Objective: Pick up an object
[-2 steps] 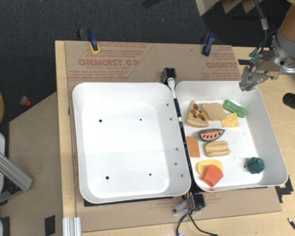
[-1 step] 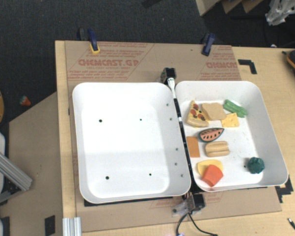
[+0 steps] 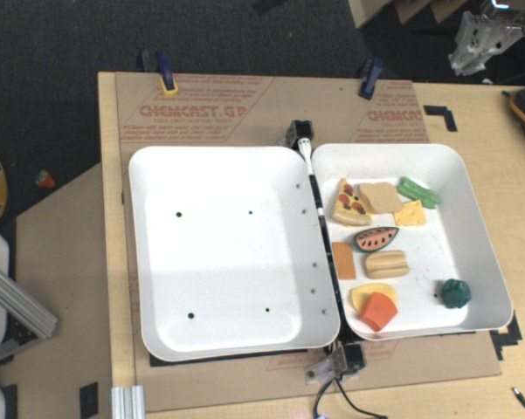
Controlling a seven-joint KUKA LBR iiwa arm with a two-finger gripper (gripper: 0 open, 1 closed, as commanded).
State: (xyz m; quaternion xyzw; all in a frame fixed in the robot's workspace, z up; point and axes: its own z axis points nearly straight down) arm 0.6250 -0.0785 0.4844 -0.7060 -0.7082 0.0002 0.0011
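Note:
The right bin point(image 3: 472, 234) holds several toy food pieces. A pizza slice point(image 3: 350, 202), a tan toast point(image 3: 381, 197), a green bean pod point(image 3: 418, 191) and a yellow cheese wedge point(image 3: 411, 215) lie near its far side. Below them lie a watermelon slice point(image 3: 376, 237), a bread roll point(image 3: 386, 264) and an orange cracker point(image 3: 342, 259). A red piece point(image 3: 378, 312) rests against a yellow one point(image 3: 372, 293) near the front, and a green broccoli point(image 3: 455, 293) sits at the front right. My gripper point(image 3: 482, 40) hangs at the top right, beyond the bench and far from the bins.
The left bin point(image 3: 157, 234) sits beside the right one, and the two touch along a black hinge strip point(image 3: 317, 216). Both rest on a brown board point(image 3: 245, 107) held by a yellow clamp point(image 3: 167, 78) and a blue clamp point(image 3: 369, 77). Cables point(image 3: 341, 382) trail at the front.

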